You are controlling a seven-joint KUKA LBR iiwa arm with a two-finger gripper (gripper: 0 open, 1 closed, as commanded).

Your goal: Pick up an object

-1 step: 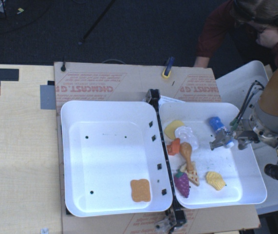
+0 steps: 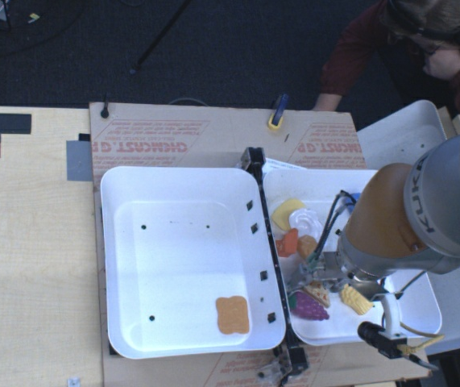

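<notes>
My gripper [image 2: 320, 276] hangs low over the left half of the right bin [image 2: 423, 317], among a cluster of toy foods, with the bulky grey and orange wrist hiding much of it. Just below it lie a purple bunch of grapes [image 2: 310, 306] and a yellow corn cob [image 2: 355, 299]. Above it sit a yellow piece [image 2: 290, 214], an orange-red piece [image 2: 288, 243] and a tan piece [image 2: 307, 247]. A flat orange-brown toast slice [image 2: 232, 314] lies in the left bin [image 2: 133, 192], near its front right corner.
A black divider with clips [image 2: 263, 248] runs between the two bins. Cardboard [image 2: 181, 139] lies under both bins. A person [image 2: 399, 39] leans in at the top right. A black cable [image 2: 338, 216] trails from the arm over the right bin.
</notes>
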